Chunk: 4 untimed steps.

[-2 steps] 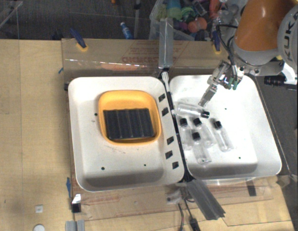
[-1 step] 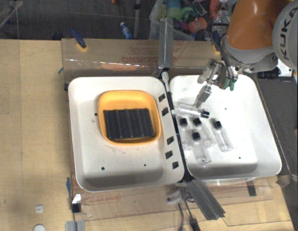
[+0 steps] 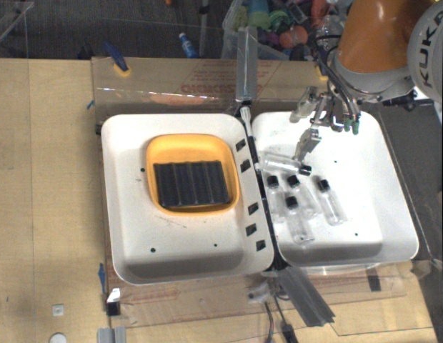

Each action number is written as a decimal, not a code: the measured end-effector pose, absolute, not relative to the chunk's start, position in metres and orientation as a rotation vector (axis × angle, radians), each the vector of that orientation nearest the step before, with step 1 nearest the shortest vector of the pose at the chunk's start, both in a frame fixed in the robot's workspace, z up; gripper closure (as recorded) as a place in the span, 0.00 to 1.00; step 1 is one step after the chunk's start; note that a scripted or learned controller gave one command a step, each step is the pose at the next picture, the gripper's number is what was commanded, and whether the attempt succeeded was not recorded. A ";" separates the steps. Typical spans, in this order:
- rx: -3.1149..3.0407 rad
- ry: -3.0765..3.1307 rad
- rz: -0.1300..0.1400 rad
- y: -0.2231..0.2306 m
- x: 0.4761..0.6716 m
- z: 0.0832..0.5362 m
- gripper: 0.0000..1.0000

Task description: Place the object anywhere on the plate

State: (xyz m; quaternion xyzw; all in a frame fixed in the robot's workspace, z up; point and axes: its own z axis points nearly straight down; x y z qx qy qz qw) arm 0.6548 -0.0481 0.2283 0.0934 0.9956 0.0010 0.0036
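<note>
A yellow-orange square plate (image 3: 190,144) lies in the left bin (image 3: 128,249), with a dark ridged tray (image 3: 191,183) on it. Several clear vials with black caps (image 3: 296,195) lie scattered in the middle of the right bin (image 3: 379,227). One clear vial (image 3: 306,147) slants just below my gripper (image 3: 329,117), its upper end near the gripper's left side; whether it is held cannot be seen. The gripper hangs over the back of the right bin, well to the right of the plate.
A black-marked divider (image 3: 250,184) runs between the two bins. A grey post (image 3: 243,63) stands behind it. A box of colourful toys (image 3: 286,6) sits behind the bench. The arm's orange band (image 3: 382,23) fills the upper right.
</note>
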 end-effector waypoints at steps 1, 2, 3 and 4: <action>-0.176 3.132 0.003 -0.102 0.652 0.215 0.00; -0.614 3.070 0.000 -0.121 0.668 0.209 0.00; -1.085 2.938 0.000 -0.107 0.669 0.207 0.00; -1.536 2.728 -0.002 -0.143 0.668 0.226 0.00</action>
